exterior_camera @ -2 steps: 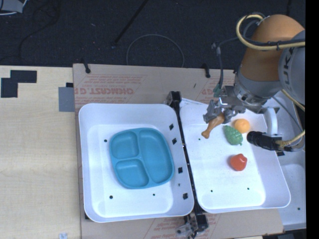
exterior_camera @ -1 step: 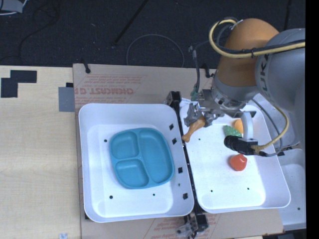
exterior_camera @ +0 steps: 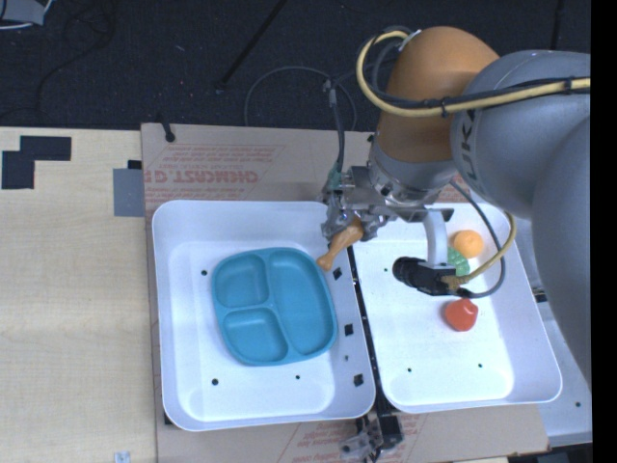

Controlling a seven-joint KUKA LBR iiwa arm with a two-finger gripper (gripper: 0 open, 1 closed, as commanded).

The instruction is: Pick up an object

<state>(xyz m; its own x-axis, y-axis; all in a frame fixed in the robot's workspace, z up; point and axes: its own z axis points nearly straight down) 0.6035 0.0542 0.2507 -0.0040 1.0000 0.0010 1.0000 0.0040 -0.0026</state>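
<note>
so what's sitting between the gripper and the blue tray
A short tan stick-like piece, slanting from just under the gripper down toward the blue tray's upper right corner, as the camera view shows.

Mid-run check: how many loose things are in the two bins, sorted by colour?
Blue: 1, the divided plate in the left bin
Orange: 1, a round piece in the right bin
Red: 1, a small piece in the right bin
Tan: 1, a stick-like piece at the claw, over the bins' shared edge
Total: 4
</note>
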